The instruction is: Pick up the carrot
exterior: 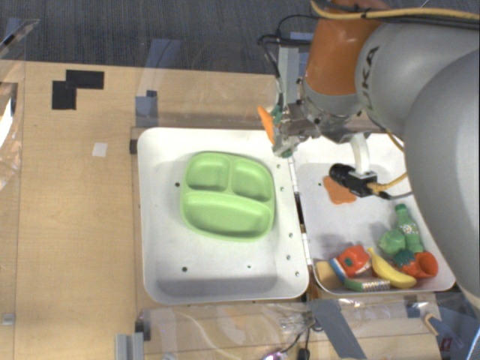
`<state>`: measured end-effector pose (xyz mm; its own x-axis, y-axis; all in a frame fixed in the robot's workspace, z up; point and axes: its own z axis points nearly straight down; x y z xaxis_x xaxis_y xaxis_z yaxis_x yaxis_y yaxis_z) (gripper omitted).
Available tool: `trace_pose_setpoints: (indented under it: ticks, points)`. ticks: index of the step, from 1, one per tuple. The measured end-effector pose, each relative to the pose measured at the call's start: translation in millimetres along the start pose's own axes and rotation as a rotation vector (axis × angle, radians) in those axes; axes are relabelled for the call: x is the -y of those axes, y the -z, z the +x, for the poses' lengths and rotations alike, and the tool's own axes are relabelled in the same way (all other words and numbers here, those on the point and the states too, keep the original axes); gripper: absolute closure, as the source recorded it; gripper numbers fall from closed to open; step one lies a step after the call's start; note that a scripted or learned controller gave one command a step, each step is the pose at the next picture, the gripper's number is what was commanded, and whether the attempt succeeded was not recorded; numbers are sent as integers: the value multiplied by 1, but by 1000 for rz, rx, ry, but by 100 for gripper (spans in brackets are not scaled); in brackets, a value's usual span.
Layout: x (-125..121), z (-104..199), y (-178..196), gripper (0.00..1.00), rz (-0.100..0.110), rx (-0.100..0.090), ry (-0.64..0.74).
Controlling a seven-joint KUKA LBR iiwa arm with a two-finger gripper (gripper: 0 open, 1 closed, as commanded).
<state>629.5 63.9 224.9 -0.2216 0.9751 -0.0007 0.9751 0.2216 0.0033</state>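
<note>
Item — gripper [282,137]: we are seeing it hanging over the upper end of the divide between the two bins, just beyond the far right corner of the left bin [161,276]; an orange carrot [265,120] is showing at its left side, pressed against the fingers and raised clear of the bin floor; we are reading the claw as closed on the carrot, though the grip point itself is partly hidden by the wrist.

Item — green divided plate [227,194]: lying in the middle of the left bin, well apart from the gripper.

Item — right bin [319,223]: holding an orange flat piece [340,193] near its middle and, at the near end, a cluster — banana [390,270], green bottle [405,223], red toy food [352,262].

Step in hand — we are judging the pick as made and the lift as under way; the carrot is sitting aloft at the bins' far edge.

Next move — we are expecting it to call for a steady rise with the fingers kept tight; the carrot is looking held near one end and tilted, so a slip is the risk we are watching.
</note>
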Motion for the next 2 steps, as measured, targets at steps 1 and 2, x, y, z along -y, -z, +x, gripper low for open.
trace_pose_setpoints:
  ticks: [1,2]
  points:
    - [-15,-31,-8,100,-1,1,-43]
    - [34,-23,-40,100,2,0,-347]
